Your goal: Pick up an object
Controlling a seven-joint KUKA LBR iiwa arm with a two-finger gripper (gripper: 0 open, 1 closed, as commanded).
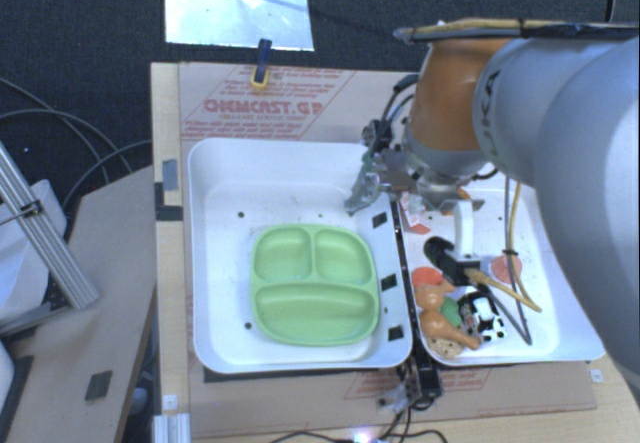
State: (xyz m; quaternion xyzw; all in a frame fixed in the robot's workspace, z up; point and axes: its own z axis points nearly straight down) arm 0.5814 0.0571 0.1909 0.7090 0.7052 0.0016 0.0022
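Observation:
My gripper [362, 193] hangs low over the far right corner of the left bin [215, 261], close to the wall between the two bins. Nothing shows in its grasp. A green divided plate [315, 284] lies in the near half of the left bin, just below and left of the gripper. Several small things are heaped at the near left of the right bin [560, 321]: an orange-red piece [428, 277], a tan toy [441, 319], a small green piece [452, 310] and a black-and-white toy [486, 322]. The arm hides the far part of the right bin.
A red-and-white scrap [414, 222] lies by the dividing wall, under the wrist. A red ring [506, 267] sits further right. Cardboard [270, 101] lies under both bins. A metal frame [45, 231] stands off the bench at the left.

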